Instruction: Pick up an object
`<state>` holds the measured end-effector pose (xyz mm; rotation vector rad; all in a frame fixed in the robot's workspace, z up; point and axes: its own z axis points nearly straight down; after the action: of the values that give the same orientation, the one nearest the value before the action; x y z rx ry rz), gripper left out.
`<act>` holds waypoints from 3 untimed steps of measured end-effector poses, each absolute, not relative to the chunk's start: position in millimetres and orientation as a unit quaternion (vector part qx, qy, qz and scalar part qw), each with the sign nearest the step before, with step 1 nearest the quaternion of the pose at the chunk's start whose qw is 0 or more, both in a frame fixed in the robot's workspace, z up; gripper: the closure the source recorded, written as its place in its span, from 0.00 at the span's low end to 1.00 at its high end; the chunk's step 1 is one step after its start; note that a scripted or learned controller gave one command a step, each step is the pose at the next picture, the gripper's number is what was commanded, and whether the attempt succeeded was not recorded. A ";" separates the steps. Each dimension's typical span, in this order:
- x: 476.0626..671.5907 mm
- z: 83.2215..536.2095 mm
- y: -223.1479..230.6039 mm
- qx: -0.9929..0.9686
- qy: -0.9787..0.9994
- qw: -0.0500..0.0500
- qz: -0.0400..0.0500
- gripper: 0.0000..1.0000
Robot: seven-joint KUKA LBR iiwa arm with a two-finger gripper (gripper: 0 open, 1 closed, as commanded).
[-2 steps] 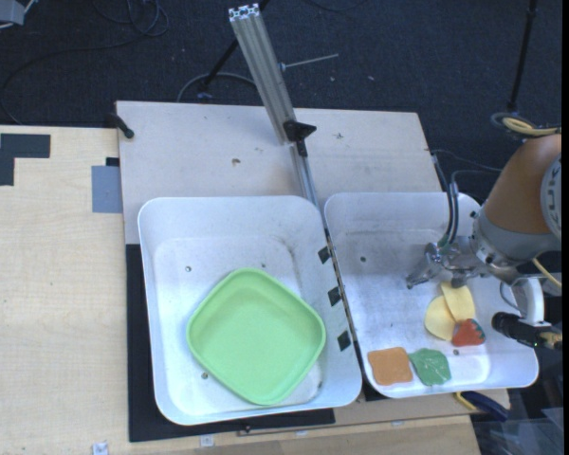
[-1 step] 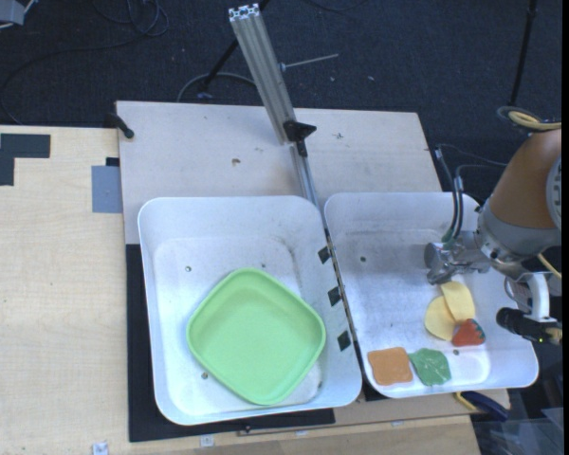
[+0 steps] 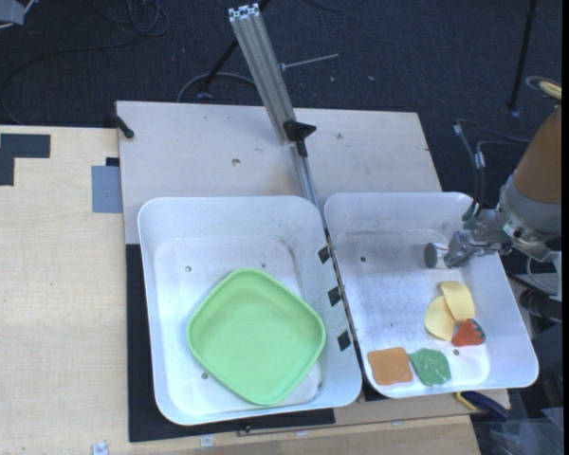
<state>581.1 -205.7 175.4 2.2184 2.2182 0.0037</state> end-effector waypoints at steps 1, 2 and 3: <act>589.6 221.1 -206.7 0.707 0.707 0.002 0.001 1.00; 589.9 246.8 -207.1 0.707 0.707 0.001 0.000 1.00; 601.1 235.6 -156.0 0.706 0.708 -0.001 0.000 1.00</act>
<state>601.1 -156.0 235.6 2.2185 2.2260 0.0001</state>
